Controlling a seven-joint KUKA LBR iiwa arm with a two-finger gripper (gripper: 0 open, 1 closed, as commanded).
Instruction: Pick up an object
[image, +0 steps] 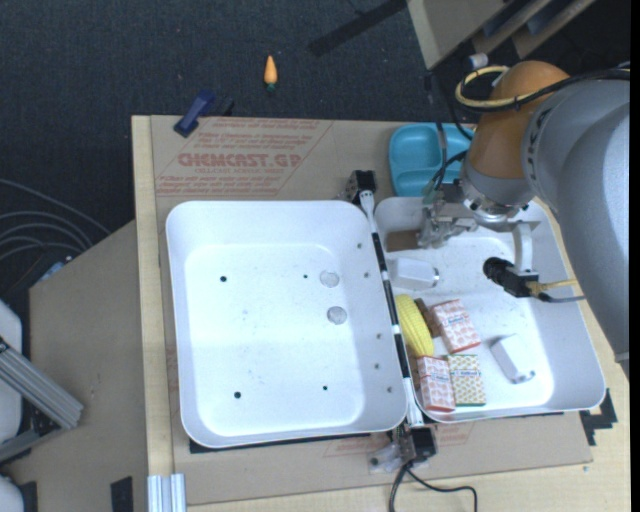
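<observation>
Two white bins (270, 225) side by side, gripper (440, 228) low at right bin's far end, finger state cannot be told, corn cob (412, 325) and small cartons (455, 326) lying nearer the camera, apart from gripper.

- one camera, fixed above the bench (250, 150), looking down at a slant.
- far edge of the bench lies toward the top of frame, near edge toward the bottom; the bench sits slightly rotated in frame.
- range is moderate: both bins fit whole, with dark floor visible beyond the bench at top and left.
- left bin (200, 225) sits near frame centre; right bin (575, 375) lies toward the right side.
- the arm (560, 130) enters from the upper right, close to the lens, and covers the far right corner of the right bin.
- single view; no overlap with any other to record.
</observation>
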